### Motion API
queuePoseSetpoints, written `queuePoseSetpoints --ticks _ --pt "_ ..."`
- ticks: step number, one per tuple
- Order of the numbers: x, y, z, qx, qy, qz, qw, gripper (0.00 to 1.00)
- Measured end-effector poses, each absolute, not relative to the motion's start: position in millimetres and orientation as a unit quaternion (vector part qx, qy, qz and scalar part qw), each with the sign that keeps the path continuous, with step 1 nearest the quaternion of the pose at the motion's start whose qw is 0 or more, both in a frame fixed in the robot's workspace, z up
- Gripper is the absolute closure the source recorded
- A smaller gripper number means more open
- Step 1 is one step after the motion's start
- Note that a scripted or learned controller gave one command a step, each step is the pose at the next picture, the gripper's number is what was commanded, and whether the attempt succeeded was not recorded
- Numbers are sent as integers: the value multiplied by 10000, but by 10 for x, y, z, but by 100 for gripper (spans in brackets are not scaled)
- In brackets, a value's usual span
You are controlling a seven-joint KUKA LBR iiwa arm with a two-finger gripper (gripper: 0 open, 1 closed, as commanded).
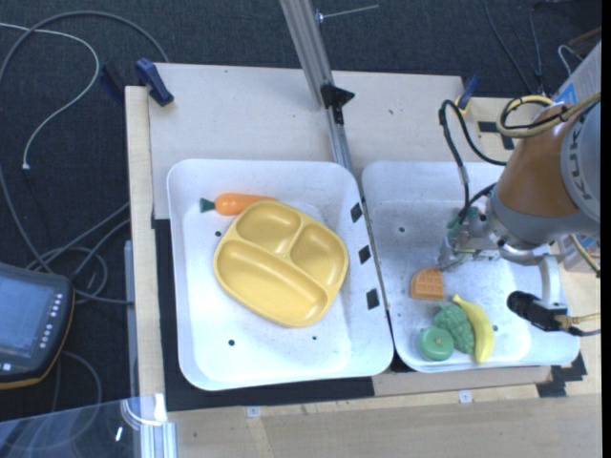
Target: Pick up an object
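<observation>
My gripper [456, 246] hangs low over the middle of the right bin [401, 191], reaching in from the right. An orange waffle-like toy [428, 284] lies just below and left of it, apart from the fingers. Toward the bin's front edge lie a yellow banana [478, 326], a green broccoli-like toy [455, 323] and a round green piece [436, 343], packed close together. The left bin [191, 256] holds a yellow divided plate [281, 262] with an orange carrot [237, 203] at its back left edge. Nothing shows between the fingers.
A metal pole [310, 46] slants down to the gap between the bins. Cables [458, 141] run along the right bin's back right. A blue clamp [153, 81] sits at the bench's back left corner.
</observation>
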State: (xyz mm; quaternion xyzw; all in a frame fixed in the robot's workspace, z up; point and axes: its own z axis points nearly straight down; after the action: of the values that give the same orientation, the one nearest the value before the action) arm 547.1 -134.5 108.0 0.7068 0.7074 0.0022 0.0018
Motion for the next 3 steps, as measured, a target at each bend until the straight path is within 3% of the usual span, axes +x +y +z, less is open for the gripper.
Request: queuePoseSetpoints --ticks 3 --pt "5475 -1348 2505 7066 7076 20 32 100"
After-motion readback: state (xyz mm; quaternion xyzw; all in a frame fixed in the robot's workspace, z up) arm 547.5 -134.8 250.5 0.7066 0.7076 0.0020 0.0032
